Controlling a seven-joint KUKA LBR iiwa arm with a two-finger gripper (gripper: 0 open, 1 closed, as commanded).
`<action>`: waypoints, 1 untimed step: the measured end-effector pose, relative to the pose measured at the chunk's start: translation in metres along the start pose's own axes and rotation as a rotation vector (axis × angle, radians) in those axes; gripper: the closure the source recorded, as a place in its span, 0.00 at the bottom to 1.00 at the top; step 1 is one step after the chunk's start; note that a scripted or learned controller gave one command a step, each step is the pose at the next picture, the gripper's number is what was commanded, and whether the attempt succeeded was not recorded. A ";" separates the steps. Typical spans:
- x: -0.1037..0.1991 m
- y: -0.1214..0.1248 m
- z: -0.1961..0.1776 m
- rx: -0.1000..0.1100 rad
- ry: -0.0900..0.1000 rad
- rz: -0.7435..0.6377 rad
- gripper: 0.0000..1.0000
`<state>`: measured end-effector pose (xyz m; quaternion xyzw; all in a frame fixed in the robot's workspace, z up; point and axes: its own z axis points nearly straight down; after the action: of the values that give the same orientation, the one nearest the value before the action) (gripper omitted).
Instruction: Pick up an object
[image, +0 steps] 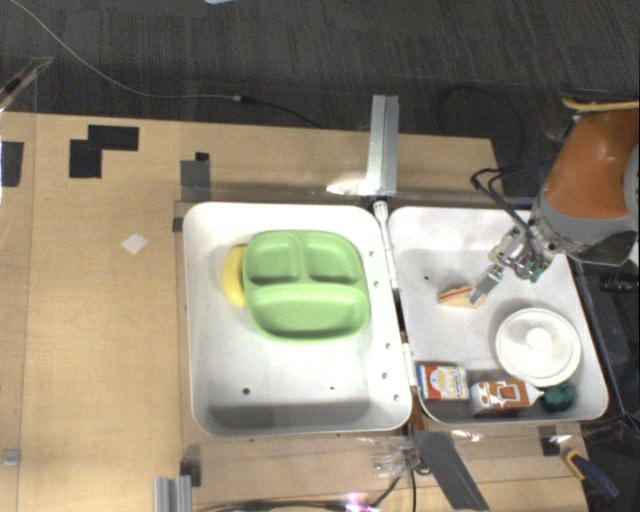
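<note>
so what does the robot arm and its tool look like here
The arm is a thick rounded body, grey with a broad orange band above the wrist. Its tool is small and metallic grey, with thin fingers and a few greenish bits near its base. Black cables trail beside it.

Orange-pink object: small, flat-lying, pale wedge shape, in the middle of the right bin, on the bin floor.
White bowl: round, upright, near-right part of the right bin.
Small carton: red and white, lying flat at the near edge of the right bin.
Brown carton: lying on its side, just right of the small carton.
Dark green item: small, in the near-right corner.
Green tray: three compartments, in the left bin.
Yellow piece: partly under the tray's left edge.
</note>
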<state>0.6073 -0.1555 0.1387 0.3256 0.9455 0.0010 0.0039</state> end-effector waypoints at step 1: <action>0.013 0.014 0.025 0.001 0.001 0.283 0.00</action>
<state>0.6060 -0.1367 0.1139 0.4556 0.8902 0.0013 0.0031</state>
